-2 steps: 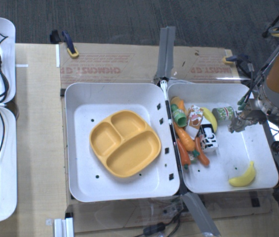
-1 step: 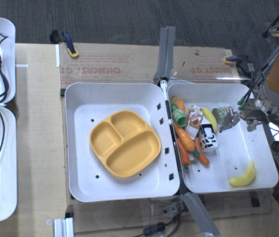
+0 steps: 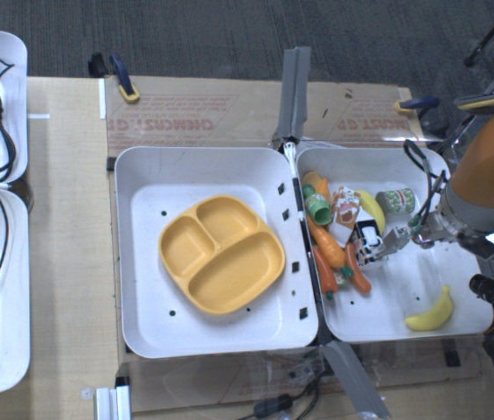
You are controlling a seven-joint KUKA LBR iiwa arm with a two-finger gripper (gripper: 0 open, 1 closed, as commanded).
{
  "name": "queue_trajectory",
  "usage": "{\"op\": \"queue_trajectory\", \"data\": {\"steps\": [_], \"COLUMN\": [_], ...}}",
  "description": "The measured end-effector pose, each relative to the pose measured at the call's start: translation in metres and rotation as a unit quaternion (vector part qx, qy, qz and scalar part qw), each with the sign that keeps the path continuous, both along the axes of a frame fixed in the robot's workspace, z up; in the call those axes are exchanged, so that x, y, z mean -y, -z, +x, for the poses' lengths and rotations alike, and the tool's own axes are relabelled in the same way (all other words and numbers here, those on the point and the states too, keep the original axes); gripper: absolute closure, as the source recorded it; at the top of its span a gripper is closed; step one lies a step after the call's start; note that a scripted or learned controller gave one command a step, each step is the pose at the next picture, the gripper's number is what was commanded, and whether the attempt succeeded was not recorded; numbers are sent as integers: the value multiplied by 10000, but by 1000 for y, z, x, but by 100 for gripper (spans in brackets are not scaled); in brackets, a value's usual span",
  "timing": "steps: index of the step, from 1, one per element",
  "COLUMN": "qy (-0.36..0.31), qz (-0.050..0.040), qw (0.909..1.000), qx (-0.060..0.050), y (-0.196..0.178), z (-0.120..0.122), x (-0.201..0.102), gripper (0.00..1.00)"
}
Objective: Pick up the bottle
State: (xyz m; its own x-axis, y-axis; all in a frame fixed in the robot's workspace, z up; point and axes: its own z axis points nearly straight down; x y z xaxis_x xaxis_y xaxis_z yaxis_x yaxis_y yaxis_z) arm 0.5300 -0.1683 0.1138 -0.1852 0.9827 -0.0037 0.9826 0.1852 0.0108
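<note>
While reaching in from the right, low over the right bin (image 3: 378, 326), beyond the loose banana (image 3: 431, 311): end effector (image 3: 371, 245) beside carrots (image 3: 332, 254), finger state impossible to tell; farther back, green bottle (image 3: 317, 205) lying by the divider.

Orange bottle (image 3: 316, 199) with green cap, lying on its side — right bin's left edge, among carrots

Even overhead light, soft shadows, mild glare on white bins (image 3: 133, 234), slightly soft focus
</note>
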Motion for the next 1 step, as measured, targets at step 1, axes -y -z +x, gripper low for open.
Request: {"op": "queue_trajectory", "data": {"steps": [1], "qy": [135], "qz": [-31], "qw": [9999], "qx": [1], "y": [20], "z": [-11], "x": [-60], "gripper": [0]}}
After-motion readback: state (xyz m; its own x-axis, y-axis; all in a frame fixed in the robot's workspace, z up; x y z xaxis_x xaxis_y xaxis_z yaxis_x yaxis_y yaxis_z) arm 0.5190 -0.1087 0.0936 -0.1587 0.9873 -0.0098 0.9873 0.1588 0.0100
